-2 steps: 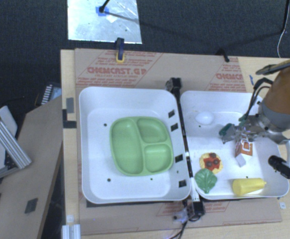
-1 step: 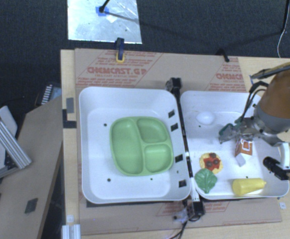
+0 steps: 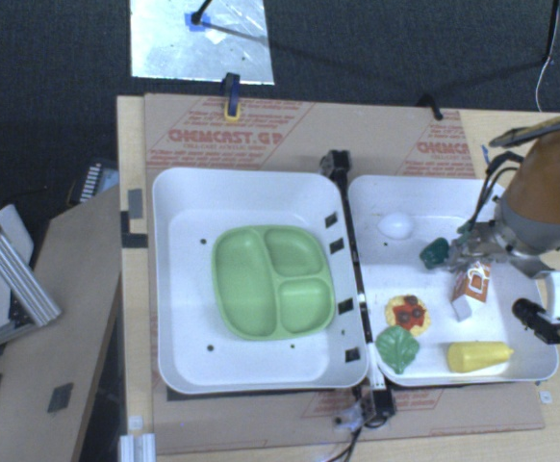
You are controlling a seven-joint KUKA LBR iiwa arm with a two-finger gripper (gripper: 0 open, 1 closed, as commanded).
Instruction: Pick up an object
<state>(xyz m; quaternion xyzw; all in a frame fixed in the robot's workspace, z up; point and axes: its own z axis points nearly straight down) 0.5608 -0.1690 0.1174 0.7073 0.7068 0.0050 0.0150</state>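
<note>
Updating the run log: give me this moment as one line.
end effector: over right bin, at small carton | left bin: green tray | pick: unconfirmed

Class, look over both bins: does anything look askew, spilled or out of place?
Only the small carton in the right bin stands out: it sits tilted beneath the gripper. The green divided plate lies flat in the left bin.
</note>
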